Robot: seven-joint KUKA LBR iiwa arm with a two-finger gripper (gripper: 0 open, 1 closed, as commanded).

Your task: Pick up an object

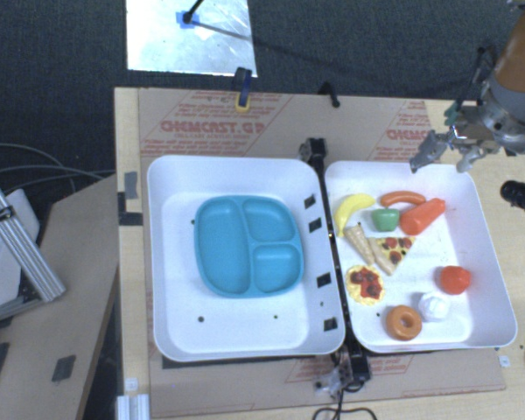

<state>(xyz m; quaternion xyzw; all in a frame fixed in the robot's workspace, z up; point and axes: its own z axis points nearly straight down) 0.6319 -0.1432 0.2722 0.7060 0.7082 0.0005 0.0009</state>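
Note:
The right white bin (490, 261) holds toy food: a yellow banana (352, 208), a red sausage (402, 199), an orange carrot (423, 216), a green piece (385, 220), a pizza slice (394, 250), a tan cone (360, 245), a small round pizza (365, 283), a donut (404, 322), a white piece (435, 306) and a red tomato (455, 279). My gripper (444, 159) hangs over the bin's far rim, above and behind the sausage. Its fingers are spread apart with nothing between them.
The left white bin (175, 234) holds a blue divided plate (249, 245). A black divider with clips (324, 234) runs between the two bins. Cardboard (210, 125) lies under both bins, and a shiny sheet (188, 24) rests on the floor behind.

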